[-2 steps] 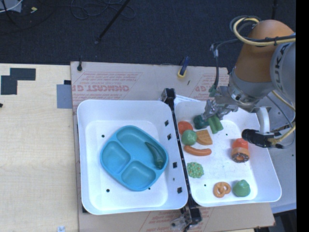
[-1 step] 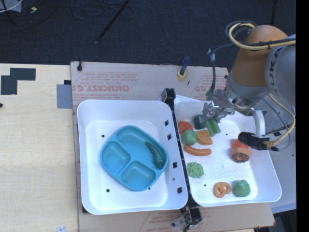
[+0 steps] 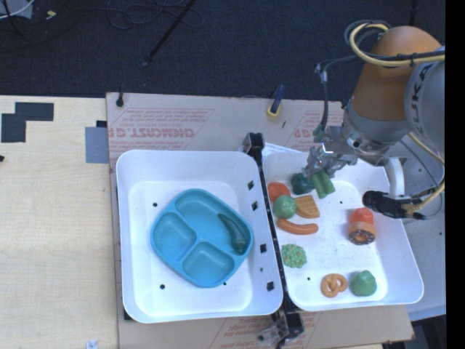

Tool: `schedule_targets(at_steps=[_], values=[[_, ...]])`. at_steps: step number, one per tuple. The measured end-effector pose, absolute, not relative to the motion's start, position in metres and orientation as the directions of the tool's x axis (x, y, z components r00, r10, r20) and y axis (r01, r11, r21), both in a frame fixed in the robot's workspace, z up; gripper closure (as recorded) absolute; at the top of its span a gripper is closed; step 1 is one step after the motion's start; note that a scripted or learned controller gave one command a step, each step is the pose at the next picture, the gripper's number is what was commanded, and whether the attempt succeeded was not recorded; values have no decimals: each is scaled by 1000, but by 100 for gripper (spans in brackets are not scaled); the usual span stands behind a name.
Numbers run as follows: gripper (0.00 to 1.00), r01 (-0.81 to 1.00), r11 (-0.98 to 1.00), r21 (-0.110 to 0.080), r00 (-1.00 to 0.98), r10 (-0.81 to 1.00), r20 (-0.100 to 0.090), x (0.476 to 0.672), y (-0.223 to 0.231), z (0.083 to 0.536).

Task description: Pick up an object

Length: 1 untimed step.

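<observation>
The gripper hangs over the far left part of the right bin, reaching down from the grey and orange arm that comes in from the right. Whether it is spread or pressed together cannot be told from this slanted view. A green block lies right under its tip, touching or nearly touching it, but nothing shows clearly between the gripper's parts, so a hold cannot be claimed.

Just left of the gripper sits a dark green piece. Further left, near the bin's left wall, is a red-orange round piece. Below the gripper and slightly left lie a green ball and, touching it on its right, an orange wedge. Just below those rests a sausage, lying crosswise. Below that is a bumpy green ball.

To the gripper's lower right, near the bin's middle right, stands a red and orange piece. At the near end of the bin, well apart from the gripper, lie a pretzel and, just to its right, a green pepper.

Far to the gripper's left, past the black divider, the left bin holds a blue tray with three compartments. A dark green pod lies on the tray's right side.

Both bins rest on a cardboard sheet on the pale counter.
</observation>
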<state>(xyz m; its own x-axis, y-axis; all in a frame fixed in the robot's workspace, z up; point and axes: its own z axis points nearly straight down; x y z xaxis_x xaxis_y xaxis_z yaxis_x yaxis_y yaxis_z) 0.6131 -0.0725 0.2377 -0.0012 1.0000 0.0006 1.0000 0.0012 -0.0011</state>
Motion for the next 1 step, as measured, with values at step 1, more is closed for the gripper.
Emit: schedule_targets(at_steps=[1], values=[[100, 1000, 1, -5, -1, 1000, 0, 618, -68, 223]])
